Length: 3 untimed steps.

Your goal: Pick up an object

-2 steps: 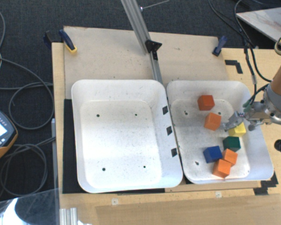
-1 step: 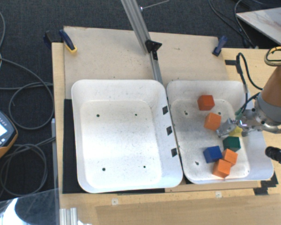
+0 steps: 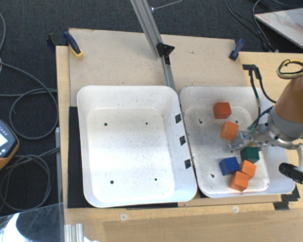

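Where blocks crowd the right bin [image 3: 202, 185], the tool [image 3: 241, 144] hovers (beside a green block [image 3: 251, 154]).

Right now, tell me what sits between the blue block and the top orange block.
In the camera view, another orange block lies between the blue block and the top orange block.

Both bins are white with fine dark speckles: the left bin [image 3: 126, 145] and the right bin [image 3: 204, 175]. The right one holds four orange blocks [image 3: 221, 110], a blue block [image 3: 229, 165] and a green block [image 3: 251, 153]. The tabletop [image 3: 121, 59] is pale tan.
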Available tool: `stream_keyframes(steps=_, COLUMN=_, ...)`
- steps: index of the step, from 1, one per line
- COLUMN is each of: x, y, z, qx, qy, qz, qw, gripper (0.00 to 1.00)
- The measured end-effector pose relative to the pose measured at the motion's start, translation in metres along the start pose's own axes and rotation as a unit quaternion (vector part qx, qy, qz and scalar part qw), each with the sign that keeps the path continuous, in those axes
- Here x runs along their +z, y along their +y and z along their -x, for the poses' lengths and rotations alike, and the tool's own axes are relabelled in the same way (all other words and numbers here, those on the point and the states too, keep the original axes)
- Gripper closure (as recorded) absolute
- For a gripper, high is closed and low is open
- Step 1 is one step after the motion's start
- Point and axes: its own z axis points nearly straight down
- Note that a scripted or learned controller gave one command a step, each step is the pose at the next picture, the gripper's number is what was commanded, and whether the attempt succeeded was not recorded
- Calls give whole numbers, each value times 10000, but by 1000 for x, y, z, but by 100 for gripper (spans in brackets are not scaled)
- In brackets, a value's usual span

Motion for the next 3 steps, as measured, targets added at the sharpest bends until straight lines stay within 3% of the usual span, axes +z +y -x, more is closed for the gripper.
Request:
stream_keyframes(steps=1, x=-13, y=1, z=0, qx=-4, qy=-4, qz=29, qw=10000, gripper=100)
stream_keyframes(steps=3, x=-129, y=16, z=-4, qx=-8, qy=-29, qz=69, qw=10000, gripper=100)
